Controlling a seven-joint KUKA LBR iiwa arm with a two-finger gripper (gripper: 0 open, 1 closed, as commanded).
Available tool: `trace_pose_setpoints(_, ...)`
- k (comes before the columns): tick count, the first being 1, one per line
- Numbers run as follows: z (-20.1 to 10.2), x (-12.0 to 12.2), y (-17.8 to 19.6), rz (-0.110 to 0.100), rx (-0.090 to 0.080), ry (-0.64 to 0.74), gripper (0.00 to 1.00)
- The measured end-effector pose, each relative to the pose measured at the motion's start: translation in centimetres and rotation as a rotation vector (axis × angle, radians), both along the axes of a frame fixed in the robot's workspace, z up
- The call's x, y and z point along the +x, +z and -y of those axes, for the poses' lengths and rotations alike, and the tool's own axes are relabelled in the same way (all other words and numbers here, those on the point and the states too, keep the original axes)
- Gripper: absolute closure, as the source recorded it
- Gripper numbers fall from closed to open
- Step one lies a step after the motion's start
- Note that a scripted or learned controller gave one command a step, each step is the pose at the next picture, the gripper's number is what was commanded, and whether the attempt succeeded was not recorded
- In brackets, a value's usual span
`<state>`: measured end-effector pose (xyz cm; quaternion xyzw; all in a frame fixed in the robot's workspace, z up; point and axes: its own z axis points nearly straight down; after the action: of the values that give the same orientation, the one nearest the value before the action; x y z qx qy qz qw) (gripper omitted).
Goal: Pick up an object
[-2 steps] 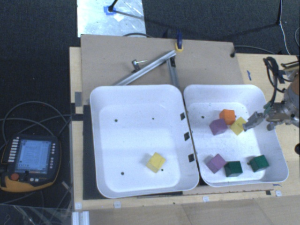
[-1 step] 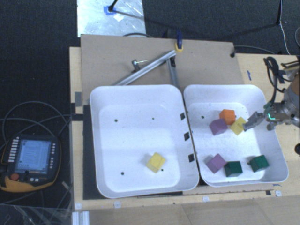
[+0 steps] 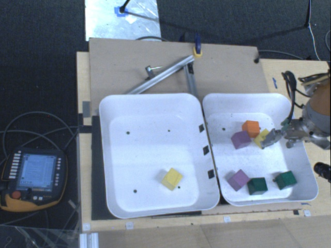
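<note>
While the gripper [image 3: 272,139] reaches into the right bin [image 3: 297,192] beside a small yellow block [image 3: 261,136], near orange [image 3: 251,127] and purple [image 3: 240,139] cubes, whether it is apart or together cannot be told; a yellow cube [image 3: 171,179] sits in the left bin [image 3: 111,138]

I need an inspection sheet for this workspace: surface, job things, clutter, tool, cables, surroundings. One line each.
Surface: bench bearing left bin and right bin, side by side.
Job things: left bin holds one yellow cube. Right bin holds an orange cube, two purple cubes, two green cubes and a small yellow block.
Clutter: metal bar with a clamp behind the bins.
Tool: tool at the yellow block in the right bin; grip cannot be judged.
Cables: cable looping on the floor at left.
Surroundings: dark carpet, pendant, shiny sheet.
</note>
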<state>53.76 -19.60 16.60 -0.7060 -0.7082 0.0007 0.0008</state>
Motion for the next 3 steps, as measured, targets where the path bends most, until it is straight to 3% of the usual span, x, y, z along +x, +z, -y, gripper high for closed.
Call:
trace_pose_setpoints(2, 0.8, 0.0, -7.7, 0.001, 0.000, 0.000, 0.00)
trace_pose_setpoints(3, 0.8, 0.1, -6.4, 0.007, -0.002, 0.002, 1.00)
